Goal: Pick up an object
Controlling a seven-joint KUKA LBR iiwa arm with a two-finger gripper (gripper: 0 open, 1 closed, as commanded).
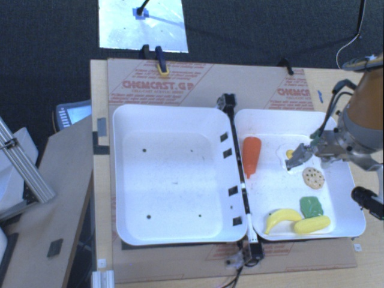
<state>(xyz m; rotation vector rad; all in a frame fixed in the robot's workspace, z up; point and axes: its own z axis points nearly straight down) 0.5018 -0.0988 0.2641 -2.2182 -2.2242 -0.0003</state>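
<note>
Camera view looks down at a slant on a counter (198,80) covered by a printed sheet, with 2 shallow white bins set side by side on it. All the objects lie in the right bin (342,233). An orange toy carrot (251,155) lies near that bin's left wall, running roughly top to bottom. A small yellow piece (291,153) sits toward the middle of the bin, just beside the tip of the gripper (298,157). A round tan cookie with dark spots (312,177) rests just below the gripper. Lower down, a green toy (311,206) sits between the cookie and 2 yellow items: a curved banana (281,218) at the left and an oblong yellow piece (312,224) at the right, the 2 nearly touching and the green toy touching or just above the oblong one. The grey arm (360,131) reaches in from the right, its orange band showing above the wrist, and the gripper is low over the middle of the right bin. I cannot tell whether the fingers are spread or pressed together, nor whether they touch the small yellow piece. The left bin (129,116) lies to the left, separated from the right one by a black-clipped divider (235,167).
</note>
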